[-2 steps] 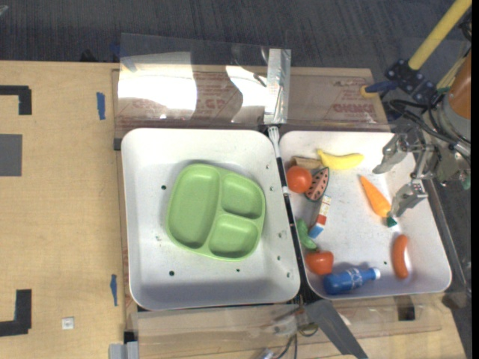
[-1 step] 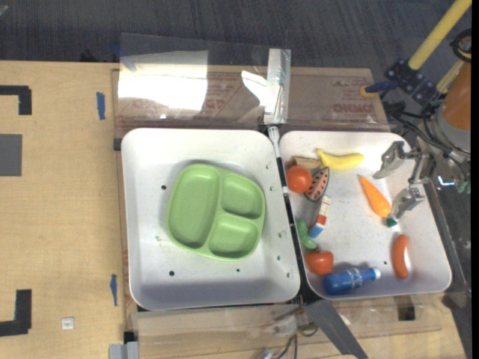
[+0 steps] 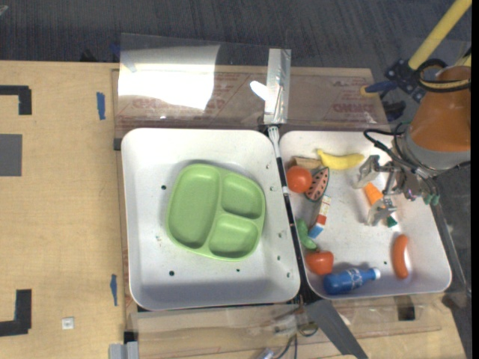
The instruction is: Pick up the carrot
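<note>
Reaching in from three o'clock, the arm (image 3: 441,118) hangs over the right bin (image 3: 426,275), its orange band at the upper right of the camera view. The gripper (image 3: 380,194) sits low over the bin's middle, its two metal fingers (image 3: 367,169) spread apart, one toward twelve o'clock and one toward six. Between them lies the carrot (image 3: 372,194), a short orange piece resting on the bin floor. The jaws stand open around it; whether either finger touches it is too fine to tell, and nothing is lifted.

Around the gripper, still in the right bin: a banana (image 3: 340,158) at eleven o'clock near the far wall, and a tomato (image 3: 299,179) at nine o'clock against the divider, with a watermelon slice (image 3: 320,183) just beside it. A small white tube (image 3: 321,217) lies at eight o'clock. A second tomato (image 3: 320,261) sits at seven o'clock, a blue bottle (image 3: 349,279) just beside it near the front wall. An orange sausage (image 3: 401,256) lies at five o'clock, apart from the gripper.

The left bin (image 3: 150,275) holds a green plate (image 3: 215,211) with three compartments, set at its middle. Both bins rest on the bench (image 3: 52,223).
</note>
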